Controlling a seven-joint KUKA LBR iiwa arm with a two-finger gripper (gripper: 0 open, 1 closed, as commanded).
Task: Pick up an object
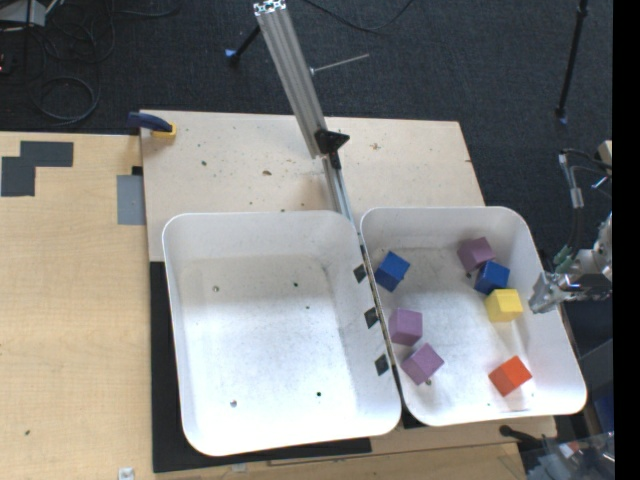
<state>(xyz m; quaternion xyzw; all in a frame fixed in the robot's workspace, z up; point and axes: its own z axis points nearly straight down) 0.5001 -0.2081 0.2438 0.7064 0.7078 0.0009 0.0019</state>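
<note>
Gripper (553,293) sits at the right rim of the right bin (556,350), just beside the yellow cube (504,304). I cannot tell how it is set, and I see nothing held in it. That bin holds six cubes: the yellow one beside a blue cube (491,277) and a purple cube (475,254), another blue cube (392,269), two purple cubes (405,326) by the left wall, and an orange cube (511,376). Beside it lies the left bin (180,298).
</note>
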